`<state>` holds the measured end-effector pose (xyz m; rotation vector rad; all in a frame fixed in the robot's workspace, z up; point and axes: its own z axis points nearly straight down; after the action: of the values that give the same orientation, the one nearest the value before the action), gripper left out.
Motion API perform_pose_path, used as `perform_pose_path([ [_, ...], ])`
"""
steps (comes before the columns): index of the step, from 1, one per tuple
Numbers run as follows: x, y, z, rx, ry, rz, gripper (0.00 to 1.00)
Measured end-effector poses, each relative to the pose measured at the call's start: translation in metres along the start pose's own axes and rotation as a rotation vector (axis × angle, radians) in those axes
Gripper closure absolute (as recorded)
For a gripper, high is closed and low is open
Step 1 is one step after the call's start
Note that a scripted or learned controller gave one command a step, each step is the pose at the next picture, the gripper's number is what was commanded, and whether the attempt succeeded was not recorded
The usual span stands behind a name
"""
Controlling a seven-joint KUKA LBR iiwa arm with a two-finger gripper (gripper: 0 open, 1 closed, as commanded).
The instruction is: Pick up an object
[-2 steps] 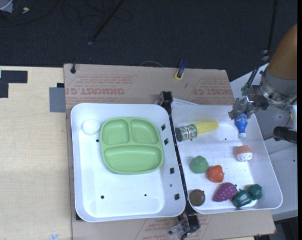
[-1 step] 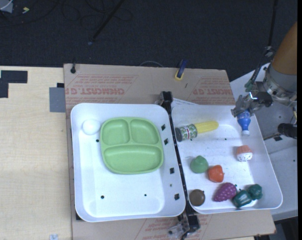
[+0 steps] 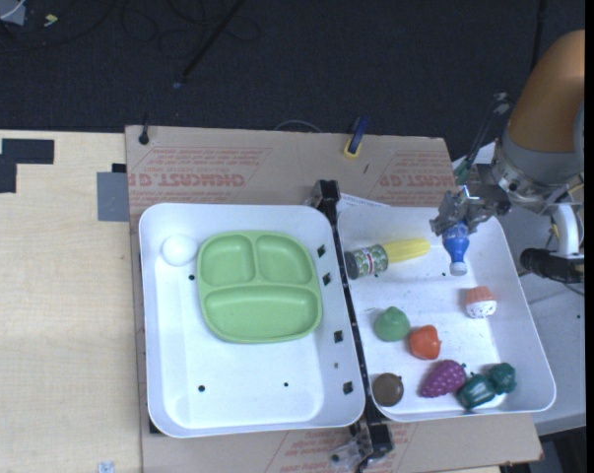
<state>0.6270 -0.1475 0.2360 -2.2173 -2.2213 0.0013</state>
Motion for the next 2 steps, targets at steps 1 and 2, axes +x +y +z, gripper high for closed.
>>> perform_pose_path([
  [1, 0.049, -0.010, 0.010, 0.001, 0.000, 0.000, 1.00],
  [2, 0.101, -0.032, 0.021, 0.003, 0.000, -0.001, 1.00],
])
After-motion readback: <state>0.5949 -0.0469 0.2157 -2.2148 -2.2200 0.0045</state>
